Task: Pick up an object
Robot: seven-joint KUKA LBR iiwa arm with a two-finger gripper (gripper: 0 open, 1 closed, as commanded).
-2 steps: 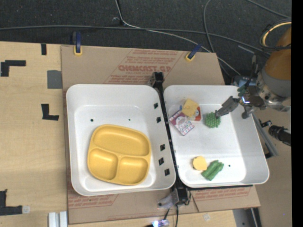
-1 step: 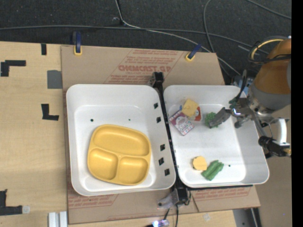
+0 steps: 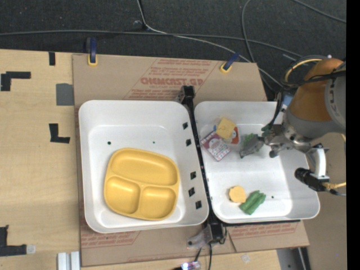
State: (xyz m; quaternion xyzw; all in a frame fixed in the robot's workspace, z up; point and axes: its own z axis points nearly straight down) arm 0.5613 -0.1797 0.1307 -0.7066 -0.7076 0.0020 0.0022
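The right bin (image 3: 292,176) holds several small objects. A yellow block (image 3: 226,129) lies at its back left, with a red and white packet (image 3: 215,145) just in front of it. A grey-green object (image 3: 250,145) lies near the bin's middle. My gripper (image 3: 269,141) reaches in from the right and sits right against that grey-green object's right end; whether it holds the object cannot be made out. A round yellow piece (image 3: 237,194) and a green item (image 3: 252,202) lie near the front wall.
The left bin (image 3: 93,122) holds a yellow divided plate (image 3: 140,183). A black divider (image 3: 194,151) runs between the two bins. The arm's orange band (image 3: 315,89) hangs over the right bin's far right edge. Cables cross the dark back area.
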